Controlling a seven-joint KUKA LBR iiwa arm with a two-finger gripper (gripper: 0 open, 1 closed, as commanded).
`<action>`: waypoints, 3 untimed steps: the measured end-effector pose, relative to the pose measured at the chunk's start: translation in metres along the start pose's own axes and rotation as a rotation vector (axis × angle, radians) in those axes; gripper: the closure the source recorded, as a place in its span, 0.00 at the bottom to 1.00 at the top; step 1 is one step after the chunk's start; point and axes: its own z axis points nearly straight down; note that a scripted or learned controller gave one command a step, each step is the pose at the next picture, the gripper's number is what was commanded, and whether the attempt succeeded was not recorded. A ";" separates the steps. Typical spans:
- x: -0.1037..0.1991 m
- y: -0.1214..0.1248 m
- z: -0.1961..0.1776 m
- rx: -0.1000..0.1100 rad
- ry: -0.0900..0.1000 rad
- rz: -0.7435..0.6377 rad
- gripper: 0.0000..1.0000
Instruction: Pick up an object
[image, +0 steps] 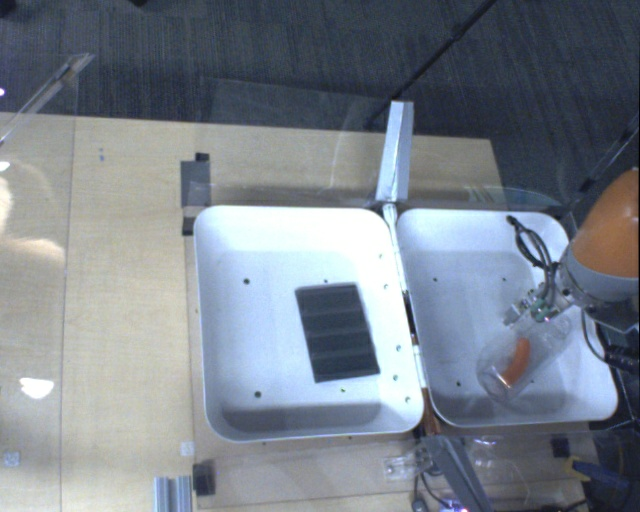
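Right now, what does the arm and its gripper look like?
The arm is grey with a rounded orange band above the wrist. Black cables loop off its left side. The gripper is small, metallic and pale, with a spot of green; finer detail is blurred.

Arm (612, 245) enters from right, orange band above wrist, over right bin's (450, 240) right side. Gripper (530, 312) angled down-left above the bin's floor, near its right wall; cables looped beside wrist.

Hand (527, 318) low in right bin (450, 250); dark ridged pad (337, 332) in left bin (230, 300).
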 end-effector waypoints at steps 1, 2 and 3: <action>0.018 -0.010 -0.001 -0.002 -0.003 0.239 1.00; 0.018 -0.011 0.000 0.000 -0.002 0.240 0.00; 0.055 -0.032 -0.001 -0.004 -0.004 0.148 0.00</action>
